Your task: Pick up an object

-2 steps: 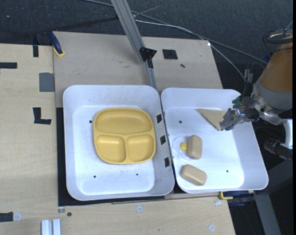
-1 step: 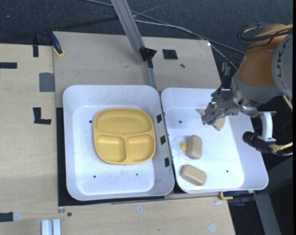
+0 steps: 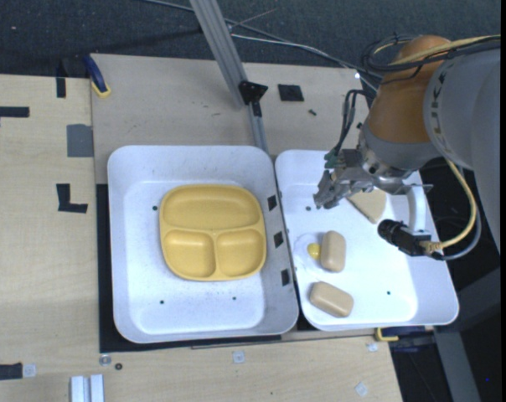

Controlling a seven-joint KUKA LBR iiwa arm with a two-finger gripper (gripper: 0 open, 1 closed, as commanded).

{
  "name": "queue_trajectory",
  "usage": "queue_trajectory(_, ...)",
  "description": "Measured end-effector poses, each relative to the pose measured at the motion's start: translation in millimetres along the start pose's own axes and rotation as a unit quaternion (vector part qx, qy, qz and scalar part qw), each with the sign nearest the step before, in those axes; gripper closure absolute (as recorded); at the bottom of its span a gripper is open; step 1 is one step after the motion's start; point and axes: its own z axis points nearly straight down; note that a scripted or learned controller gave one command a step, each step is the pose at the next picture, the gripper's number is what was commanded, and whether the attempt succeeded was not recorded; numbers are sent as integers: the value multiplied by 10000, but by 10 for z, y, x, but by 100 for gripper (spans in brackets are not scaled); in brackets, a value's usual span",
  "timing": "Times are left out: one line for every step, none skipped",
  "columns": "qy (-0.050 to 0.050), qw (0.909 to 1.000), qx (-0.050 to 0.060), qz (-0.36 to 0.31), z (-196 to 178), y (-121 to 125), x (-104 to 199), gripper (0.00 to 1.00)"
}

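While the arm [image 3: 454,99] hangs over the right bin [image 3: 429,304], nothing is picked yet. Largest first: left bin [image 3: 127,249] holds only the yellow divided tray [image 3: 213,230], flat and wide, poor fit for a two-finger grasp, so skip it. Right bin has the candidates: tan loaf-shaped block [image 3: 331,299] near the front, smaller tan piece [image 3: 333,251] just behind it with a small yellow bit [image 3: 313,249] touching its left side, and a pale wedge [image 3: 372,204] partly under the wrist. Gripper [image 3: 330,189] sits at the bin's back left, nothing visible between the fingers; can't tell if they're open or shut from this angle. My call: go for the front block, since it lies apart from the others and off the walls. Square the fingers across its short axis, descend straight, close only at the floor. Risk: the middle piece may drag its yellow neighbour along.
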Motion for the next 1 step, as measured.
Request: queue_trajectory(-2, 10000, 0, 16, 79, 133, 451, 100)
